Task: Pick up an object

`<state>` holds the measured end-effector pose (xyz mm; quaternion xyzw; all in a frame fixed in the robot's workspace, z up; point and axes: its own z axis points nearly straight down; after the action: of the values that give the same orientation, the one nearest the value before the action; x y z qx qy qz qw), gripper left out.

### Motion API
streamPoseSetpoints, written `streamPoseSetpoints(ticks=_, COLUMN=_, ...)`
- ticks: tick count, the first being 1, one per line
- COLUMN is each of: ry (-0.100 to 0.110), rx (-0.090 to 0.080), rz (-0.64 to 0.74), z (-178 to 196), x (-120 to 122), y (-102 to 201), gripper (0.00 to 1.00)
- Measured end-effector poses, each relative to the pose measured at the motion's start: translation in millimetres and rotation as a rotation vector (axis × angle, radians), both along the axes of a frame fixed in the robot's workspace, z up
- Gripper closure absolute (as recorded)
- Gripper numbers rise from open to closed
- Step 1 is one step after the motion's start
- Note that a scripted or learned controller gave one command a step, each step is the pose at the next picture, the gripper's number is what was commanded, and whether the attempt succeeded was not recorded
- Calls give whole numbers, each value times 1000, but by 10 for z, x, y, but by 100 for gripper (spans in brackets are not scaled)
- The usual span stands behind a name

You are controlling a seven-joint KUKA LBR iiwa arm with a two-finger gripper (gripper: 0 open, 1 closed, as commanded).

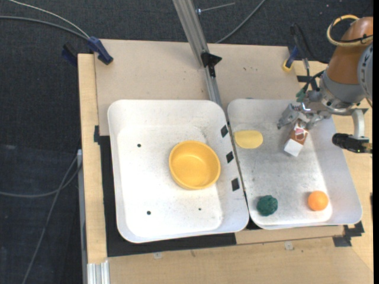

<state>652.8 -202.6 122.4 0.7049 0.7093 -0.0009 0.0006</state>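
- Gripper (298,123) is hanging in the upper right of the frame, fingers closing on a small carton (295,142) in the right bin (349,197).
- Carton is looking light, stiff, crushable; its flat sides are suiting the grip.

Robotics lab test bench. Evidence: plywood bench top (154,70) clamped at corners with blue clamp (99,49); aluminium mast (190,22) rising mid-bench; loose cables (41,16) over dark carpet (35,158); two white bins (127,218); industrial arm (346,58) at right.
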Motion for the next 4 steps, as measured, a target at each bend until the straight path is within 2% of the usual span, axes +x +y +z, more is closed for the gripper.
streamPoseSetpoints(ticks=1, ry=-17, rx=-9, rz=0, z=-81, x=88, y=-13, gripper=0)
streamPoseSetpoints(ticks=2, ry=-34, rx=-19, rz=9, z=69, x=132, y=9, gripper=100)
streamPoseSetpoints(ticks=3, ry=-7, rx=-1, rz=1, z=694, x=111, y=-15, gripper=100)
streamPoseSetpoints(ticks=4, ry=-11, rx=-2, rz=2, z=1349, x=95, y=1, gripper=100)
